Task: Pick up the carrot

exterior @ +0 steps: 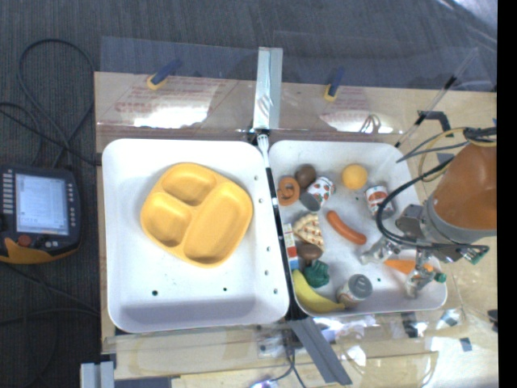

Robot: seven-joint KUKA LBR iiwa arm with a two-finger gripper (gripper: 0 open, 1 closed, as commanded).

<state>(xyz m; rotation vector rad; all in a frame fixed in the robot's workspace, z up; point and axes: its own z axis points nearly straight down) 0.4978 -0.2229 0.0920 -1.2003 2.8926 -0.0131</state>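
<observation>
The carrot [397, 264], a short orange piece with a green tip, lies on the floor of the right bin [355, 148] near its front right corner. My gripper [397, 267] is low over it, reaching in from the right. Its two metal fingers [373, 253] stand apart, one at the carrot's upper left and one at its lower right. The carrot lies in the gap between them, and the fingers look open rather than closed on it. The grey wrist and orange band [472, 188] hang above, hiding the bin's right wall.
The right bin also holds a red sausage [347, 227], an orange ball [354, 176], a small can [359, 285], a banana [315, 296], a green item [318, 273] and several other toys at its left. The left bin [129, 297] holds a yellow divided plate [196, 212].
</observation>
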